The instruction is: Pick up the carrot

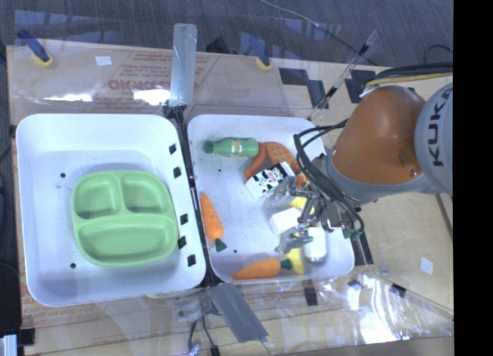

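Observation:
Two carrots lie in the right bin (231,193). One carrot (211,219) rests against the bin's left wall, its green end pointing to the front. The other carrot (258,270) lies along the front wall, green end to the right. My gripper (299,231) hangs low over the bin's right side, above a cluster of small items. It sits to the right of the first carrot and just up and right of the second. No carrot shows between its fingers.
A green bottle (233,146) and an orange-brown item (271,154) lie at the back of the right bin, with a white patterned box (266,179) beside them. White and yellow pieces (296,262) sit under the gripper. The left bin (38,193) holds a green divided plate (123,217).

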Available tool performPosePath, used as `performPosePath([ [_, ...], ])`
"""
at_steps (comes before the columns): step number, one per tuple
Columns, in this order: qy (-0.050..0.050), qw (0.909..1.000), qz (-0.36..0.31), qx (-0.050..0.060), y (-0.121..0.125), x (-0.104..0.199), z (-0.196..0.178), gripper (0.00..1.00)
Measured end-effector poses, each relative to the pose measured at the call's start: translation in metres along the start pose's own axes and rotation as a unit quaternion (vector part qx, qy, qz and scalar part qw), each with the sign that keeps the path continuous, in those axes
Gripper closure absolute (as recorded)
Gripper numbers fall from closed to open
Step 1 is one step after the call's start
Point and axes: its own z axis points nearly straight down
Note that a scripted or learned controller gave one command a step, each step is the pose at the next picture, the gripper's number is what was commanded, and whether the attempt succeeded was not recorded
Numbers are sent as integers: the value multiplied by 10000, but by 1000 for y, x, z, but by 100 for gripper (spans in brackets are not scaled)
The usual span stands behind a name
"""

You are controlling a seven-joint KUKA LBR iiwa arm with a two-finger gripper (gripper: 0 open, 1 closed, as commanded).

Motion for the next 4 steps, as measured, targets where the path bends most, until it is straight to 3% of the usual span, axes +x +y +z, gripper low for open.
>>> performPosePath([
  [1, 7, 9993, -369, -8, 45, -32, 106, 0],
  [2, -4, 9992, -400, 0, 46, -33, 94, 100],
  [3, -18, 9994, -348, 3, 29, -116, 106, 100],
  [4, -15, 9994, -347, 3, 29, -116, 106, 0],
])
